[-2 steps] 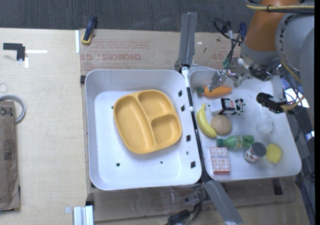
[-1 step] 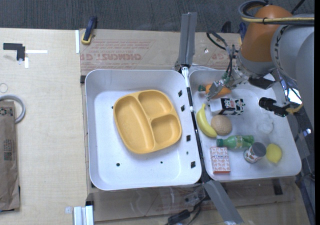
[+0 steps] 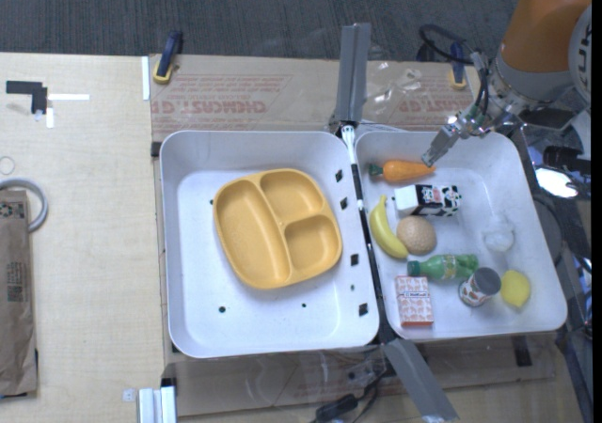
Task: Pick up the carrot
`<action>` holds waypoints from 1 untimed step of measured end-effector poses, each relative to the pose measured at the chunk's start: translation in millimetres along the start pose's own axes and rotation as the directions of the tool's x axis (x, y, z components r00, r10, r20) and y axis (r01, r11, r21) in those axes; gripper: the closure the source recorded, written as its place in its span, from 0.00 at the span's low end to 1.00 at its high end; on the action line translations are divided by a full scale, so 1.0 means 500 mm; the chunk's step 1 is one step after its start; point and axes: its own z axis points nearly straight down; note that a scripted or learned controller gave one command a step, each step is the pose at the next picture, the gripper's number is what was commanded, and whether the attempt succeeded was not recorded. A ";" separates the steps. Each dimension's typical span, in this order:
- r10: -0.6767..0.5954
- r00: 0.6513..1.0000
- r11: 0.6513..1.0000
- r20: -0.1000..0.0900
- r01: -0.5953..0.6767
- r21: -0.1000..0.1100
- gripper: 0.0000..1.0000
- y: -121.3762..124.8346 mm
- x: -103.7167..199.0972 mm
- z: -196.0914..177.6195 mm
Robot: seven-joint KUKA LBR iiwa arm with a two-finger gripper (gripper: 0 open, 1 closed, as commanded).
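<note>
An orange carrot [image 3: 405, 169] with a green stem end lies on its side near the back of the right bin [image 3: 536, 214], pointing left to right. My gripper [image 3: 440, 147] hangs just above and to the right of the carrot's thick end, reaching down from the arm's orange band at the upper right. Nothing shows between its fingers, and their spread is too small to read.
The right bin also holds a black-and-white milk carton [image 3: 429, 198], a banana [image 3: 385, 229], a round potato [image 3: 417, 235], a green bottle [image 3: 444, 267], a can [image 3: 479, 287], a lemon [image 3: 515, 289] and a red box [image 3: 414, 302]. A yellow divided plate [image 3: 277, 226] sits in the left bin [image 3: 188, 252].
</note>
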 end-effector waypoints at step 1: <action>-0.021 1.000 1.000 -0.003 0.021 0.002 0.00 0.027 0.046 0.216</action>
